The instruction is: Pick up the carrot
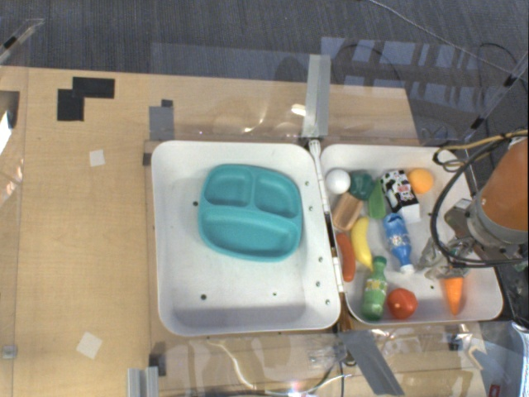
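Note:
The carrot is a short orange cone lying in the near right corner of the right bin, its narrow end pointing toward the front rim. My gripper hangs just above and behind the carrot's thick end, close to it or touching it. The grey arm with its orange band comes in over the bin's right side.
The right bin also holds a red tomato, green bottle, blue bottle, banana, red pepper, black-and-white carton, an orange and a white ball. A teal divided plate lies in the left bin.

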Available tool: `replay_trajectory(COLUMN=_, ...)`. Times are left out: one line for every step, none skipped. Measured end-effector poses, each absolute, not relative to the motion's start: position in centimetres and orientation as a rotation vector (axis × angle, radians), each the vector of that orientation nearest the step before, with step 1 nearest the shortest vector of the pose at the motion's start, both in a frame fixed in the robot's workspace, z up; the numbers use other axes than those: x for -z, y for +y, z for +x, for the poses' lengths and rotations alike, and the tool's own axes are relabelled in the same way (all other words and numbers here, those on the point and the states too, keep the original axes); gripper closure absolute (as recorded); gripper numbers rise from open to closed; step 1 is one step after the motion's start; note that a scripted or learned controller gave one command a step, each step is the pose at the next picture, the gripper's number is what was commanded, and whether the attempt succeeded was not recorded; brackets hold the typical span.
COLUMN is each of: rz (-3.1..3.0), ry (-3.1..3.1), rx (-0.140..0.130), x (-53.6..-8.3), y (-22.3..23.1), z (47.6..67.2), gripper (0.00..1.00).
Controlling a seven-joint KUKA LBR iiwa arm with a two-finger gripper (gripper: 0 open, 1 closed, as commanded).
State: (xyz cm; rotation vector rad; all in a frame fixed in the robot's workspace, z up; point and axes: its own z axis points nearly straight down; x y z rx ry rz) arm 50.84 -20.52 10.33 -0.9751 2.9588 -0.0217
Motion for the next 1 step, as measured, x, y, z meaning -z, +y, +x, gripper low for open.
replay_trajectory(rz=-0.975, ry=2.960, rx=0.020, x=-10.27, y=-20.52, z=50.80, gripper=0.00)
